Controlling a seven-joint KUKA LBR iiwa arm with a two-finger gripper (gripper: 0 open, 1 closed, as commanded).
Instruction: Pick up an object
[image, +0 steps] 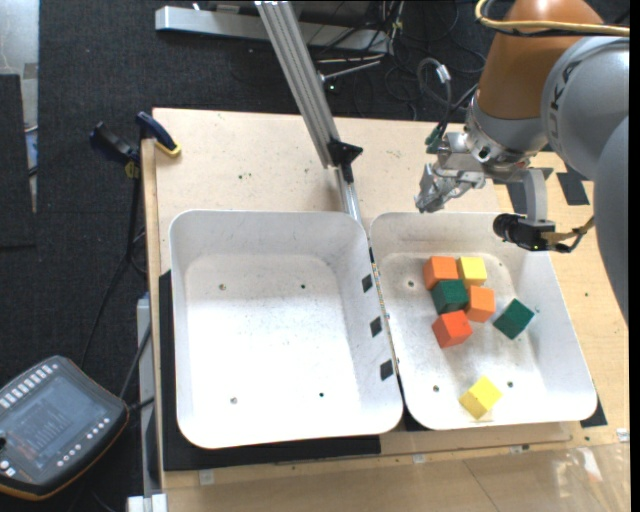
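Several small blocks lie in the right bin (560, 400). An orange block (441, 271), a yellow one (473, 269), a dark green one (450, 294), another orange one (482, 303) and a red-orange one (452, 328) huddle together. A second green block (514, 319) sits just to their right. A lone yellow block (480, 397) rests near the bin's front. My gripper (432, 196) hangs over the bin's far rim, above and behind the cluster, and nothing shows between its fingers.
The left bin (200, 400) stands beside the right one. A slanted metal pole (305, 85) crosses above the bench's back. A clamp (150, 135) sits at the bench's far left corner, and a teach pendant (50, 425) lies at the lower left.
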